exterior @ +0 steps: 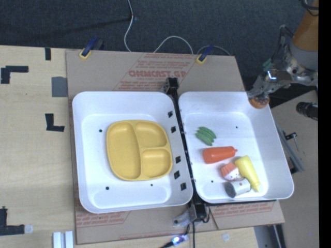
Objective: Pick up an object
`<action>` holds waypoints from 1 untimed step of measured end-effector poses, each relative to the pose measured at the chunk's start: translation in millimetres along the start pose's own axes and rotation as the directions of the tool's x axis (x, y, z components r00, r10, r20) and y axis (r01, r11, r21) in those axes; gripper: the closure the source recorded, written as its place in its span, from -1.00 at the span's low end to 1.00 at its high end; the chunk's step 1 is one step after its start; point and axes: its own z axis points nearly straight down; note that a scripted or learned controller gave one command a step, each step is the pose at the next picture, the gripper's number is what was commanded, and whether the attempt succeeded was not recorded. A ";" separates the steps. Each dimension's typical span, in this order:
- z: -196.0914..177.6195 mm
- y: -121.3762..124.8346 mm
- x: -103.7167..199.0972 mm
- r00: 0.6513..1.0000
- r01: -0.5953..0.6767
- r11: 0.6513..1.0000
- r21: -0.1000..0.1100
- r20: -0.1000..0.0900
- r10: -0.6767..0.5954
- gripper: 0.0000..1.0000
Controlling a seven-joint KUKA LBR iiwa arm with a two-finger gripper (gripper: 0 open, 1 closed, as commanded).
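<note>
My gripper (257, 96) hangs over the far right corner of the right bin (269, 133), with the arm coming in from the upper right. A small round orange-brown object (259, 102) sits between its fingertips, and the fingers are shut on it. Lower in the right bin lie a green leafy piece (206, 135), an orange carrot-like piece (219, 154), a yellow bottle shape (249, 172), a small red and white item (230, 171) and a grey cylinder (237, 189). All of these lie well below and to the left of the gripper.
The left bin (93, 112) holds a yellow divided plate (138, 150). A black hinge strip (179, 138) runs between the two bins. Both bins rest on a cardboard sheet (150, 71) with a white cable (155, 45) behind it.
</note>
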 end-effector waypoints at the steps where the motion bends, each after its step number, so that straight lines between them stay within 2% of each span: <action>1: 15.3 -9.7 55.0 1.000 0.004 1.000 0.009 -0.004 -0.004 1.00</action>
